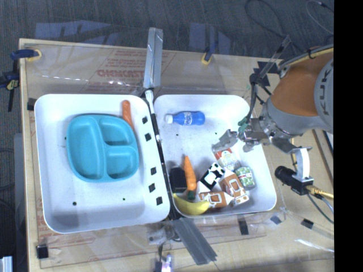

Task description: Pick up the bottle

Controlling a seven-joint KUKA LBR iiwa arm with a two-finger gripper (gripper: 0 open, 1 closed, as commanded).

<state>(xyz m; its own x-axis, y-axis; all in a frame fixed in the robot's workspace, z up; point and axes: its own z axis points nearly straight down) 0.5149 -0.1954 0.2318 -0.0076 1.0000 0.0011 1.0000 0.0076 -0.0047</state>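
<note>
The small blue plastic bottle with a white cap (185, 118) lies on its side near the far wall of the right-hand shallow white bin (256, 203), cap pointing toward the divider, with bare floor all around it. Nothing touches it, so I judge the pick not yet begun; I am in the approach step.

My grey two-finger gripper (235, 141) hangs over the right part of that bin, well apart from the bottle. Its fingers look spread and I see nothing between them.

Just below the gripper sits a cluster of small printed cartons (229, 183), with an orange carrot (189, 174) and a yellow banana (191, 205) at the near wall. The left bin (51, 211) holds a turquoise divided tray (104, 147).

Next I reckon the arm must travel left and toward the far wall, line the fingers across the bottle's narrow body, then descend.
</note>
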